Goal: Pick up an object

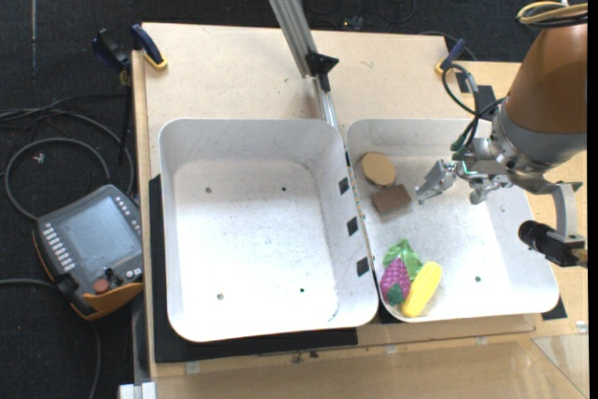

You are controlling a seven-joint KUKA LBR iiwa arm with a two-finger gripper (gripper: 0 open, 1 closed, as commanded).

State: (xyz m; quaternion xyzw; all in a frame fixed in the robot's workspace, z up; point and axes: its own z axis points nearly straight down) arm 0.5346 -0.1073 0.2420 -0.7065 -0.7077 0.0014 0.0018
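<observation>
the arm was seen reaching in over the right bin (523, 294), its gripper (460, 181) held above the bin floor, fingers spread apart with nothing between them. four candidates were spotted in that bin: a round tan disc (378, 168) and a brown block (391, 199) touching it, both just beside the divider, and, nearer the front rim, a bunch of purple grapes (394, 277) with a green leaf, pressed against a yellow corn cob (422, 287). the left bin (177, 201) was noted alongside on the worktop (234, 70).

the brown block was judged the nearest target, lying just left of the fingertips. for a clean pick, the gripper would best be centred over the block, its jaws lined up across the narrower sides, then lowered straight down before closing. care would be needed so the disc was not nudged or caught too. the grapes and corn, being huddled together, were judged the trickier choice.
</observation>
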